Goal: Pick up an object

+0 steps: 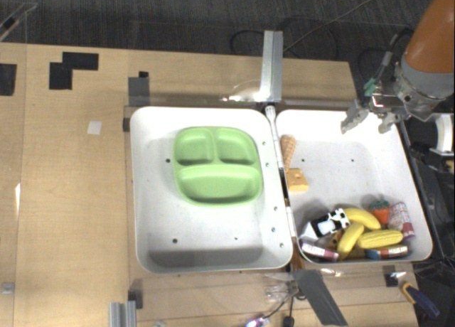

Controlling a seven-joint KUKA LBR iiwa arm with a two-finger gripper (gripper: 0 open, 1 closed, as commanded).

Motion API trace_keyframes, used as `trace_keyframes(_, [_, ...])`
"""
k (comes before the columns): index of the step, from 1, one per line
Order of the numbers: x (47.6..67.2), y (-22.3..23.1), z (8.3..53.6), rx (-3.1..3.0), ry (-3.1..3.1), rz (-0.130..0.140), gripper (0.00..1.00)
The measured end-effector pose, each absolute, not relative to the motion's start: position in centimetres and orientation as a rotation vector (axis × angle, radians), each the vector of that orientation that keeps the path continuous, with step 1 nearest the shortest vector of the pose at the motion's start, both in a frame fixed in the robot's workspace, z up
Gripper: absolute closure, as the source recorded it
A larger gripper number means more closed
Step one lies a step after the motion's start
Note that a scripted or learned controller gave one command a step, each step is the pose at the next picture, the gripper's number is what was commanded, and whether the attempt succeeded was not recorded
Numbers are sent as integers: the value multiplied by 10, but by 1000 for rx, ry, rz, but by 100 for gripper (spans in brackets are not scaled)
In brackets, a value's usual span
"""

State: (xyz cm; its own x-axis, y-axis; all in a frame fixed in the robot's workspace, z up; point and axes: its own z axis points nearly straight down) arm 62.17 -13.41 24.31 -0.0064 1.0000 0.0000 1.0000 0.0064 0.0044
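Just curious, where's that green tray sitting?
The green tray lies flat in the left bin, about mid-bin, across the divider from the ice-cream cone.

Two yellow bananas (366,229) are heaped with small toys in the right bin's (334,141) near corner; a cone (287,149) and wedge (297,179) are laid along its left wall.

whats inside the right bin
In the right bin: an ice cream cone, a cracker, and a corner pile with bananas covering whatever lies underneath.

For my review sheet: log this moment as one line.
gripper: open, holds nothing, above right bin's far corner | toy pile: near corner | green tray: left bin
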Motion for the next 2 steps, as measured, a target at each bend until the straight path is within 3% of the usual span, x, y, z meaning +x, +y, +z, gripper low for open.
trace_keyframes(1, [624,-132,255,2203,2230,12,100])
trace_keyframes(2, [583,-176,285,2212,2223,5,100])
